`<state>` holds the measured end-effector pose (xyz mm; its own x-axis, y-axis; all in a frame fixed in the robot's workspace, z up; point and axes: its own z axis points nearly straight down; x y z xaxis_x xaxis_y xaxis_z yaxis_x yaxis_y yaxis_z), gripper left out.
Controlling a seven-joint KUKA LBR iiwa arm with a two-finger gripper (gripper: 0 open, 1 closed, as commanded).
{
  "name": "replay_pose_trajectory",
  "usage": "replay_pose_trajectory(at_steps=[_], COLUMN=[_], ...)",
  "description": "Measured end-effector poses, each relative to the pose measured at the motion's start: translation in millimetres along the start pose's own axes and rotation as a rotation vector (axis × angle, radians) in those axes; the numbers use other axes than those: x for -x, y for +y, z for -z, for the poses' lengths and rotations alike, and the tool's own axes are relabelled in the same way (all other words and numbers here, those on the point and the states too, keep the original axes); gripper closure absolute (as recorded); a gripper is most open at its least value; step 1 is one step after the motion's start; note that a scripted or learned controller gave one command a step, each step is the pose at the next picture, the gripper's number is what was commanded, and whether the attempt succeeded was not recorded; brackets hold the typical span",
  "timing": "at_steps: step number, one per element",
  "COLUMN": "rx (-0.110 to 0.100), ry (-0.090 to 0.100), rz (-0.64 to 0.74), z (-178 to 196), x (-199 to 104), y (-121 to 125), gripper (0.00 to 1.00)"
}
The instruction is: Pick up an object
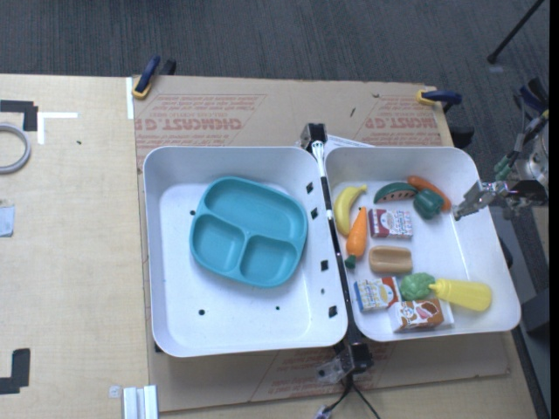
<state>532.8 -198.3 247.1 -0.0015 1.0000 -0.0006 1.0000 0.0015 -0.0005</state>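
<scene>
Here tool at right bin rim, grip state unclear, toys beside.

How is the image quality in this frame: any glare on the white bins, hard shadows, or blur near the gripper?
Camera view: lighting is even and soft, with faint shadows inside the left bin around the blue tray; the right bin shows no blown-out glare; the toy foods read fairly clearly, like the banana; the gripper at the right edge looks soft and small, so its fingers are hard to read.
</scene>
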Motion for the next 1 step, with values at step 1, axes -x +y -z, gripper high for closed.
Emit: replay_pose_trajectory(at_steps=[1], rx=[0.0], ry=[0.001], rz=[0.013], z=[-102.1], x=[-45.0], y=[4.0], gripper=[0.0])
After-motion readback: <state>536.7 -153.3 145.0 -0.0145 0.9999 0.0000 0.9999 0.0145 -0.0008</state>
